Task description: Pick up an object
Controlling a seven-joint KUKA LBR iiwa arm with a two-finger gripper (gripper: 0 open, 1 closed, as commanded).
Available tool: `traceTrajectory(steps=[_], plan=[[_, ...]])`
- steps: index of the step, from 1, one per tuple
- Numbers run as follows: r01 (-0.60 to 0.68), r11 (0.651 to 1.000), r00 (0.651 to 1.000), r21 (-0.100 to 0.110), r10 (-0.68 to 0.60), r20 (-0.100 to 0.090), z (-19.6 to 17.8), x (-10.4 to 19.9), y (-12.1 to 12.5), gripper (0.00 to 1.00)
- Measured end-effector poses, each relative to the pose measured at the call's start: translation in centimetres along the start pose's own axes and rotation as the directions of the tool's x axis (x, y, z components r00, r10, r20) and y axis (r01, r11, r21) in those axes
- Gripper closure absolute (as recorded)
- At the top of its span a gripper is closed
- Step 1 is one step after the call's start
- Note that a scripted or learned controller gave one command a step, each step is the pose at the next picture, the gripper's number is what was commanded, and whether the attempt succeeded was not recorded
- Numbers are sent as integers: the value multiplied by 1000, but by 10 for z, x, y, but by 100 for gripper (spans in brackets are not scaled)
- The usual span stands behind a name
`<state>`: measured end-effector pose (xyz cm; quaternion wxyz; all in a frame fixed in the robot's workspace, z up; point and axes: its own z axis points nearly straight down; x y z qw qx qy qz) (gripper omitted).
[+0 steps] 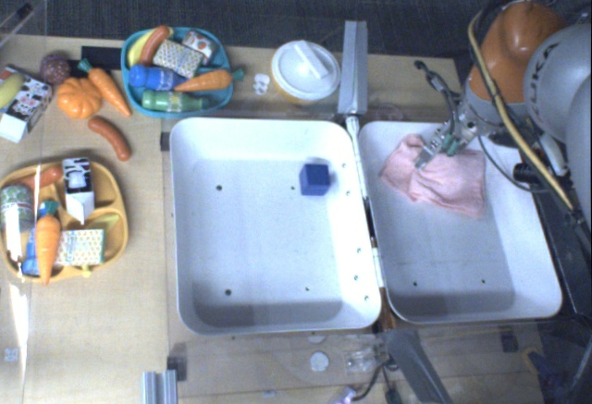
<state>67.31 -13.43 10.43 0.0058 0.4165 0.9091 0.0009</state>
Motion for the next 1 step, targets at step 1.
traceTrajectory(steps=[1], plan=[[5, 1000, 1000, 14, -5, -26, 3, 7, 0, 0]])
